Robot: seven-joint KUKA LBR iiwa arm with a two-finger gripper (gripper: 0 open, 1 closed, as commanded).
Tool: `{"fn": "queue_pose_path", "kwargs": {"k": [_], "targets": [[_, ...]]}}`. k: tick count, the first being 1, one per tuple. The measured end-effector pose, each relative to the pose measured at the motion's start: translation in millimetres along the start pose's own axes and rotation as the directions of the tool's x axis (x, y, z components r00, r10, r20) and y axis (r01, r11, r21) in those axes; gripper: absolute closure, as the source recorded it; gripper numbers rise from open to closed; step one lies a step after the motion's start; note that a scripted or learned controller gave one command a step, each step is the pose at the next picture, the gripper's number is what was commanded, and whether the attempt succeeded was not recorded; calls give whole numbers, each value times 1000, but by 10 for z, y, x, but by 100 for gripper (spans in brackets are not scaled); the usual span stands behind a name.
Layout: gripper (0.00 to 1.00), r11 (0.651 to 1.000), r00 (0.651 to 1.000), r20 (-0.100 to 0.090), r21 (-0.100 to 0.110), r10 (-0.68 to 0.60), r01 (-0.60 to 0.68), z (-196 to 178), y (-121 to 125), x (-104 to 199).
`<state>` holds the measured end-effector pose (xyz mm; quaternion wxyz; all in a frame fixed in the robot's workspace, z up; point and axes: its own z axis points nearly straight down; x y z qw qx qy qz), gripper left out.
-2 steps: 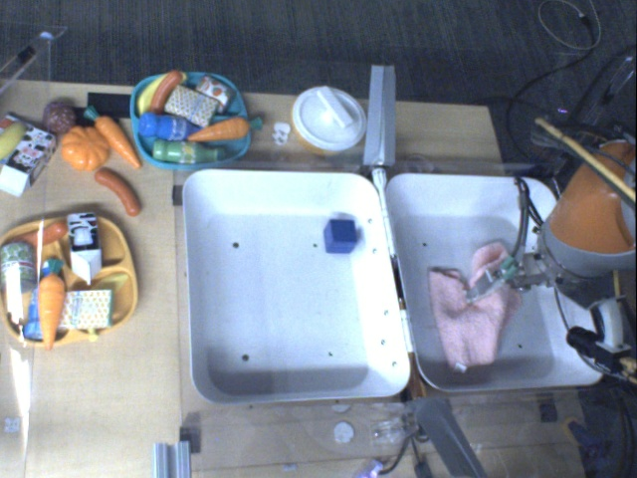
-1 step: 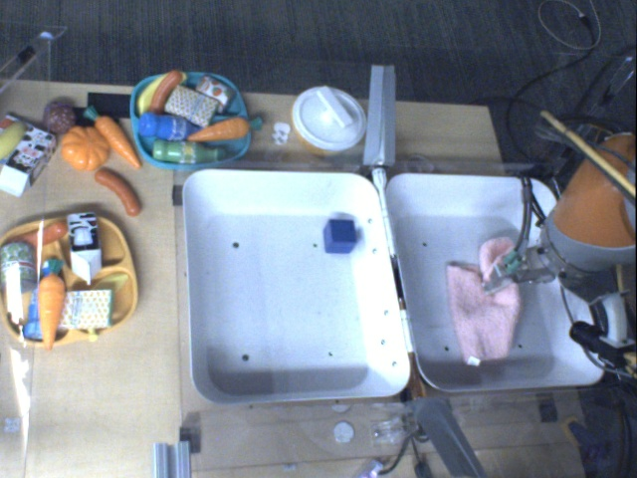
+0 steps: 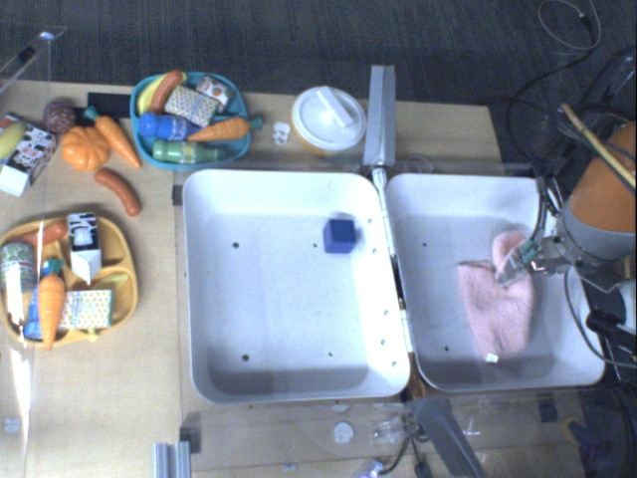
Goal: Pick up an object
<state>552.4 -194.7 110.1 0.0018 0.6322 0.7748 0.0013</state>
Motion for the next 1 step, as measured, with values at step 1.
{"fn": "queue_pose_path", "kwargs": {"k": [1], "targets": [[100, 1000, 1000, 0, 0, -12, 12, -654, 563, 454]]}}
